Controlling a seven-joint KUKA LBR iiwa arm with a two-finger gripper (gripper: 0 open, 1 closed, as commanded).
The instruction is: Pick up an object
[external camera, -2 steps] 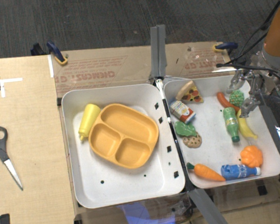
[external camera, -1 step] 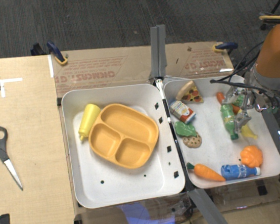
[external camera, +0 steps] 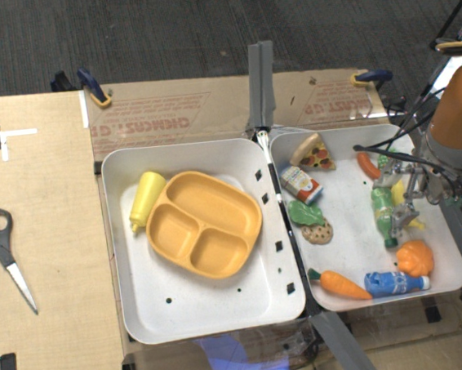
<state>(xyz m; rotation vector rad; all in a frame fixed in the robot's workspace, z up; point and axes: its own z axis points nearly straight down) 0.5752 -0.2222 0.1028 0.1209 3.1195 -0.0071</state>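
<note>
The gripper (external camera: 400, 203) hangs low over the right bin (external camera: 344, 209), poised above the green object (external camera: 383, 207) — likely its target. Jaws' spread — cannot tell.

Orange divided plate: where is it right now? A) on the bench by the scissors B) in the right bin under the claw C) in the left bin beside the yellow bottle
C: the orange divided plate lies in the left bin, touching the yellow bottle.
</note>
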